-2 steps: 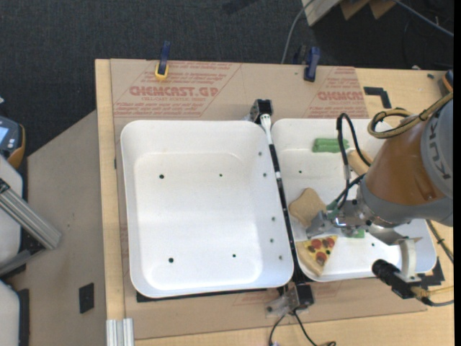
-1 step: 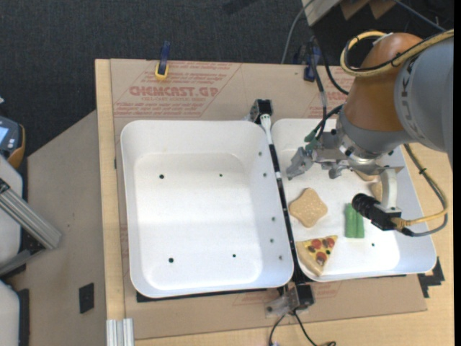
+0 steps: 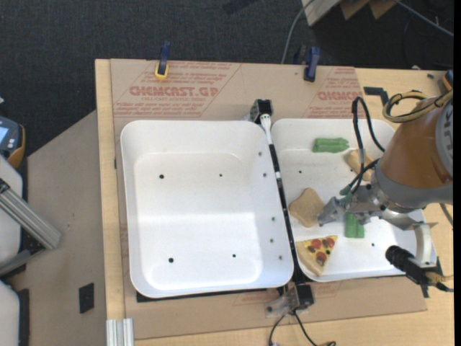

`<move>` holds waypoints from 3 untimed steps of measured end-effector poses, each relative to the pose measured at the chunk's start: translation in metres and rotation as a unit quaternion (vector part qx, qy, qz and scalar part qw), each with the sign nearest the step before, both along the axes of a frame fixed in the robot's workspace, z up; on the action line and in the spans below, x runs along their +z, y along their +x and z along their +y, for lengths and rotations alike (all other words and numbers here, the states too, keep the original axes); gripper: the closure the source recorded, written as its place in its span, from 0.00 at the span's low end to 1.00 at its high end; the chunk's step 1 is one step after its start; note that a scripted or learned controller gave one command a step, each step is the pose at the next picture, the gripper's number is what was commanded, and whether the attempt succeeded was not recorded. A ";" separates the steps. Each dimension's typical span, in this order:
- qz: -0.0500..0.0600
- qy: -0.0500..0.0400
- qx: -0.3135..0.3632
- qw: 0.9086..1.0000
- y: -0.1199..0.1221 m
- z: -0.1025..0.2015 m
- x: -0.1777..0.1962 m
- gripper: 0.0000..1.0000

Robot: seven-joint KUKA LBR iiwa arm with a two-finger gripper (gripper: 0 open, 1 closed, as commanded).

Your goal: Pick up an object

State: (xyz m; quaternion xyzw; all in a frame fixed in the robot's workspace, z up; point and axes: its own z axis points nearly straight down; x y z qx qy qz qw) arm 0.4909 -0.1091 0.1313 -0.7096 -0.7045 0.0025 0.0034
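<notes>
Cardboard-covered bench (image 3: 216,85), two white bins, hand (image 3: 340,209) over right bin (image 3: 317,171) centre, opening cannot be told, green block (image 3: 353,227) just beside at 5 o'clock, bread slice (image 3: 306,207) at 9 o'clock, pizza slice (image 3: 319,253) at 7 o'clock.

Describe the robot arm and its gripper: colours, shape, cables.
The arm is thick and rounded, grey with a broad orange band above the wrist. Thin black cables loop alongside it. The gripper at its end is small, angular and metallic grey.
</notes>
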 end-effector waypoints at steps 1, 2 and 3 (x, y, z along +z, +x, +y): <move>-0.002 0.001 0.004 1.000 0.002 0.019 -0.024 0.00; -0.003 0.000 0.003 1.000 0.003 0.018 -0.022 0.00; -0.004 -0.001 0.003 1.000 0.003 0.018 -0.012 1.00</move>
